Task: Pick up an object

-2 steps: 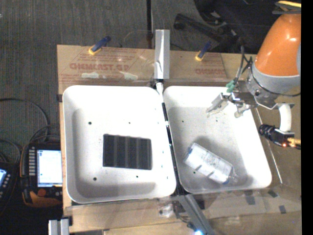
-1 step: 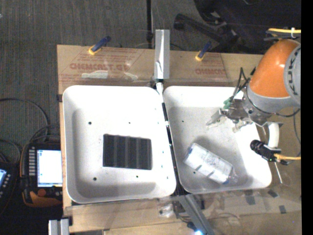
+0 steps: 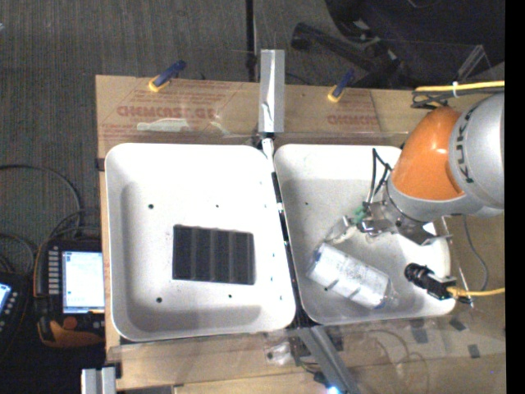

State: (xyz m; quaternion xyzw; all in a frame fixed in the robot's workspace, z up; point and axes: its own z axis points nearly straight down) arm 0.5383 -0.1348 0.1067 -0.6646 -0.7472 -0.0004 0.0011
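Clear plastic packet [image 3: 349,274], lying flat toward the near edge of the right bin [image 3: 328,175], is judged light, crinkly and slippery, best pinched across its narrow width; grip state of the end effector [image 3: 367,222] above it cannot be determined.

A ridged tray [image 3: 213,254] lies in the left bin [image 3: 131,179]; a bottle [image 3: 349,275] lies in the right bin [image 3: 320,171].

Matt white plastic bins [image 3: 131,220] — glossy orange arm band [image 3: 426,162] — clear crinkly plastic bottle [image 3: 349,275]
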